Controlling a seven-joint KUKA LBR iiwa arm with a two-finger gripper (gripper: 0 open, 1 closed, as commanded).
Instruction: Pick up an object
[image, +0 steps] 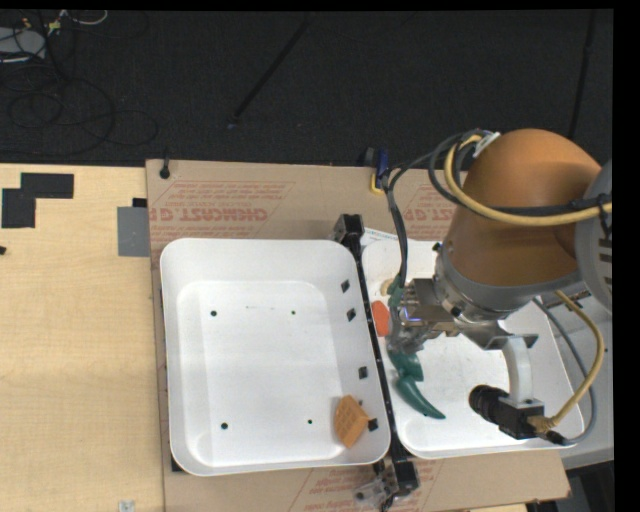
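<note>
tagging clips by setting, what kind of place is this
Most likely a robotics lab test bench, not a home or shop. A grey and orange robot arm with loose cables reaches over two shallow white bins set on a cardboard sheet, and a few small odd objects lie in the bins, such as a tan piece.

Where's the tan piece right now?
The tan piece lies in the left bin, at its near right corner, close to the divider between the bins.
</note>
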